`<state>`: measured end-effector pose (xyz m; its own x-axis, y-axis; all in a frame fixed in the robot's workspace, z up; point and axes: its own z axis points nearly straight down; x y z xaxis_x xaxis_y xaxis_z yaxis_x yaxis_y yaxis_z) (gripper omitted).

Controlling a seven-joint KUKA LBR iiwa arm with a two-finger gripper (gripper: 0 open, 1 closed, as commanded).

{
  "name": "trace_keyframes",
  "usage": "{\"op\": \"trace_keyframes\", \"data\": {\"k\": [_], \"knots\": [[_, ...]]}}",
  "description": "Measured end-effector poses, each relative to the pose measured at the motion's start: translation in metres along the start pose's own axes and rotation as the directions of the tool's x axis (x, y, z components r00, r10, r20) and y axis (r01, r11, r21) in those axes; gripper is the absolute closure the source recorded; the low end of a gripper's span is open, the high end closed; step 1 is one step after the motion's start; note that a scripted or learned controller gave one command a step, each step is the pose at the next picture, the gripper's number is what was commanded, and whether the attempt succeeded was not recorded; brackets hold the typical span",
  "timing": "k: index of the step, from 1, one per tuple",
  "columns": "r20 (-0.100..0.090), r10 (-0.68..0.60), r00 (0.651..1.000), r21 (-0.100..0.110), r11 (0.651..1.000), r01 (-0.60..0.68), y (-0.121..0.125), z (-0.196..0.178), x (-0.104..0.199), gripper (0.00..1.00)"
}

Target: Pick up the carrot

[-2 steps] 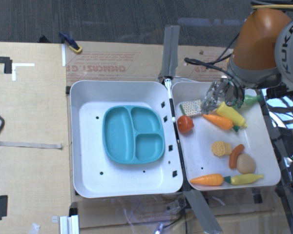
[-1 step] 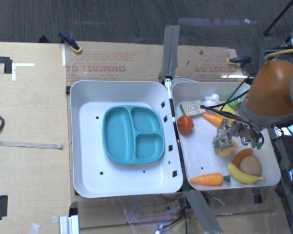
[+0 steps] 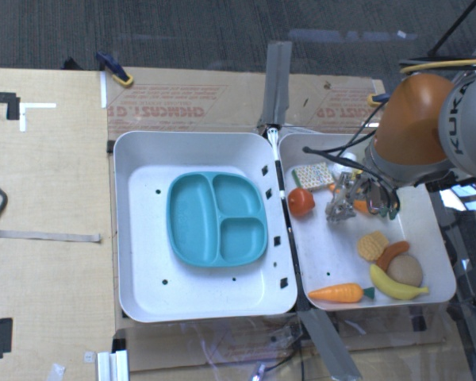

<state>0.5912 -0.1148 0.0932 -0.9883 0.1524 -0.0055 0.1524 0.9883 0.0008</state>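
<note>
While the carrot (image 3: 338, 294) lies at the lower edge of the right bin (image 3: 327, 252), a banana (image 3: 397, 284) sits just right of it. Higher up, the pincer (image 3: 341, 205) hangs near a tomato (image 3: 301, 202). I cannot tell if it is spread or pressed together.

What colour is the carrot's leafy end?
Green, on the orange carrot, seen in the camera view.

Two white bins (image 3: 127, 292), one teal divided plate (image 3: 217, 218), one carrot (image 3: 338, 293), one tomato (image 3: 301, 202), one banana (image 3: 395, 284), one cracker (image 3: 372, 245).
</note>
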Motion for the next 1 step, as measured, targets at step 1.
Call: {"op": "trace_keyframes", "data": {"k": [1], "knots": [[0.0, 0.273, 0.962, 0.001, 0.962, -0.273, -0.0216, -0.0508, -0.0045, 1.0]]}}
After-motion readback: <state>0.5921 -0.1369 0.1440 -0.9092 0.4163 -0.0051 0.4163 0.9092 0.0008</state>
